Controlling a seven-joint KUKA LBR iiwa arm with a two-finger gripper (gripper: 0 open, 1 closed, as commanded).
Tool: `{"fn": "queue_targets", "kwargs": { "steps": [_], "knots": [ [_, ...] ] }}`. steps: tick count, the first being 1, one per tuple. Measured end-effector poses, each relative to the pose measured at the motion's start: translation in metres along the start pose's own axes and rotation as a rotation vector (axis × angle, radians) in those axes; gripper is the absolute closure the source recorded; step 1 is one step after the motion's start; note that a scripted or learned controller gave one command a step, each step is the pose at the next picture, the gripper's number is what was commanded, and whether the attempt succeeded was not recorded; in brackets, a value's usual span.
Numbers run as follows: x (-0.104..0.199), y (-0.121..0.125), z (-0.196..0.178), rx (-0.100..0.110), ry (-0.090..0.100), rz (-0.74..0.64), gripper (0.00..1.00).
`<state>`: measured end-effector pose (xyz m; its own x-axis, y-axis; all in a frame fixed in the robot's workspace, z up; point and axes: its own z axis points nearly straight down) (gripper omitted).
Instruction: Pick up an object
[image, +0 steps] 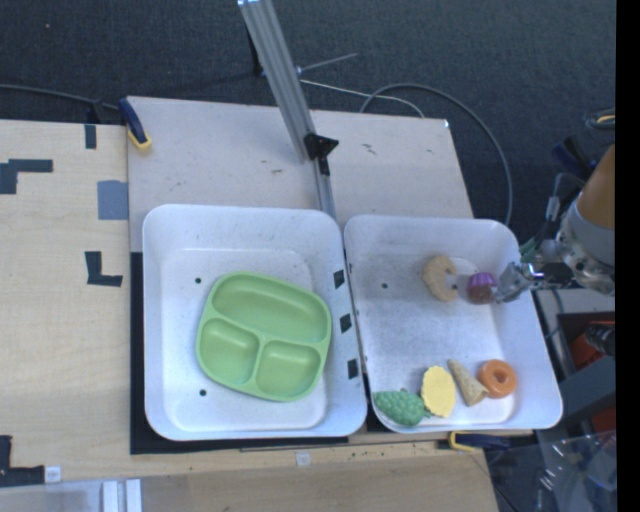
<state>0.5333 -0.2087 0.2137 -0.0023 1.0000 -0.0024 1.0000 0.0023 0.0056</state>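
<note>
- On the bench, two shallow white bins sit side by side, their inner rims touching.
- Left white bin (160, 300) holds one thing: a pale green plastic plate with three compartments (264, 336), lying flat near the middle.
- Right white bin (400, 240) holds several small play-food pieces.
- Near its far right side lie a tan, rounded lump like a bread roll (438, 276) and, just beside it, a small purple piece (481, 288).
- Along its near edge lie, from left to right, a green bumpy broccoli-like piece (400, 406), a yellow oval piece (437, 390), a beige cone-shaped piece (465, 381) and an orange ring like a doughnut (497, 378).
- Two-finger gripper (512, 280) reaches over the right rim, just beside the purple piece; I cannot tell how it is set.
</note>
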Motion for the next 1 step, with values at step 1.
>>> {"fn": "queue_targets", "kwargs": {
  "steps": [1],
  "knots": [
    [0.0001,0.0015,-0.0531,0.001,0.000,0.000,1.00]
  ]
}}
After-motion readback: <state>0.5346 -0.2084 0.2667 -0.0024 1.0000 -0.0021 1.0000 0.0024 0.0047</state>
